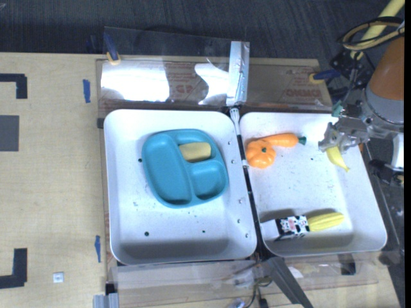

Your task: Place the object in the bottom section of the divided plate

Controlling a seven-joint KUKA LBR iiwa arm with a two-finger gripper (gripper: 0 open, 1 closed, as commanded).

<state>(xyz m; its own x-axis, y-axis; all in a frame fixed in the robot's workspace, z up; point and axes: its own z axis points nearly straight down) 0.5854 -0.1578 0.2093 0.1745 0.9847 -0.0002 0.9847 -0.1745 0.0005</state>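
The blue divided plate lies in the left bin. It has one long section on its left and two small ones on its right. A pale yellow piece rests in the upper small section. My gripper hovers over the right bin's far right edge. A small yellow banana-like object sticks out from between its fingers, pointing down and to the right.
The right bin holds an orange carrot and an orange pumpkin near its far left. A yellow corn cob and a black-and-white toy lie along its near wall. Cables hang at the upper right.
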